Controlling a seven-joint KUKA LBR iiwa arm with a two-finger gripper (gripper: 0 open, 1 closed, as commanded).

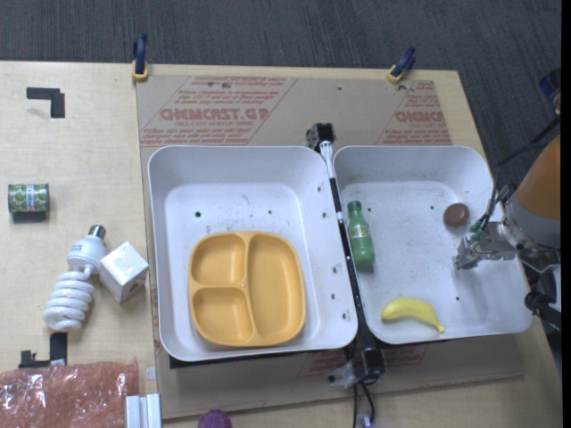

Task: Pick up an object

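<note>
Camera view: metal gripper [467, 255] sits at 3 o'clock in the right bin [419, 160]; finger spacing cannot be determined. Curved yellow banana [412, 313] at 6 o'clock, green plastic bottle [360, 235] at 9, round brown ball [456, 214] at 2.

The arm [542, 194] is seen entering from the right edge of the camera view, with its orange band at the upper right and a grey wrist section below it. The wrist is angled downward and to the left. The gripper [466, 259] is carried at the end of the wrist and is pointed down and leftward, low over the right side of the scene. Dark cables are seen running along the arm near the edge. The metallic gripper parts are too small and blurred to be made out in detail.
</note>
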